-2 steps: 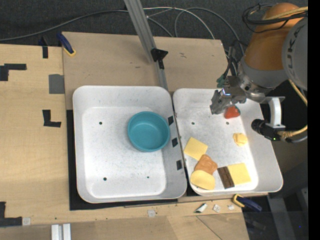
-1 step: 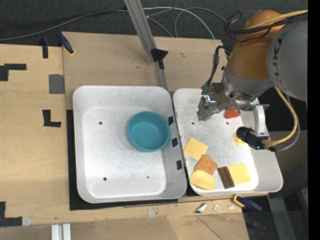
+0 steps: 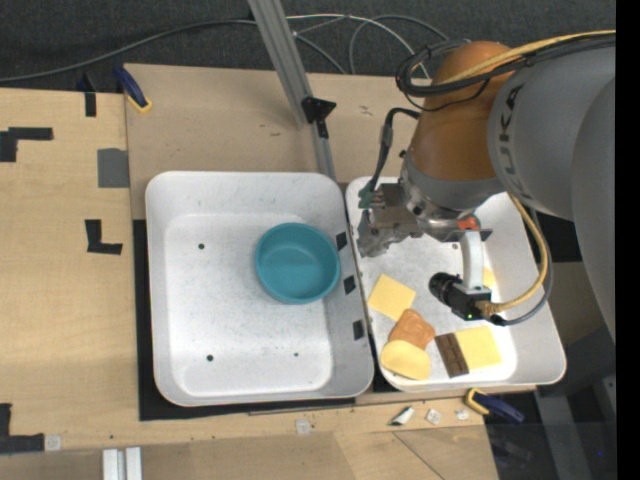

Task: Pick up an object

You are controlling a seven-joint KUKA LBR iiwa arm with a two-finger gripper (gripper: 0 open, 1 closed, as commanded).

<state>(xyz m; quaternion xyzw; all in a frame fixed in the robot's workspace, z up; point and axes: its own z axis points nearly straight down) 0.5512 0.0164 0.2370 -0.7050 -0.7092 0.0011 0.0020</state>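
The claw [image 3: 378,230] is seen low over the upper left part of the right bin [image 3: 535,363], near the wall shared with the left bin [image 3: 180,298]; whether it is spread or pressed together cannot be told. Nothing is seen held in it. The nearest candidate is the yellow square block [image 3: 391,296], lying flat just below the claw. A clean descent should be centred on this block, well apart from the orange piece [image 3: 412,327] beside it. The blue bowl [image 3: 296,262] should be left alone.
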